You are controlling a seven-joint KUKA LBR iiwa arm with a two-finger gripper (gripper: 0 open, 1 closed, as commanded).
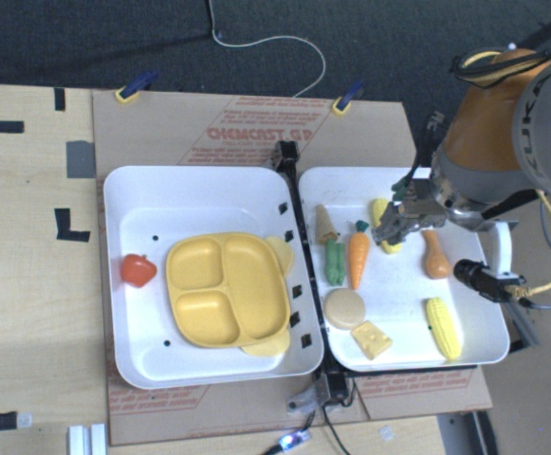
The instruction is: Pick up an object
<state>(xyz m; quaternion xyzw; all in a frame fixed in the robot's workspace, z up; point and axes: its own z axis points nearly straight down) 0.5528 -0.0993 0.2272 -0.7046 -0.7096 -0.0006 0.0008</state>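
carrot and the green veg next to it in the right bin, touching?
Cannot tell. The camera view shows the carrot and the green vegetable lying side by side, edges meeting or nearly so, with no plain gap or contact visible.

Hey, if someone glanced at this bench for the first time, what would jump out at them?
Probably the big yellow divided plate filling the left bin, with a small red tomato beside it. Next, the right bin, with its scatter of toy food, including a carrot and corn, with the gripper low over a yellow piece.
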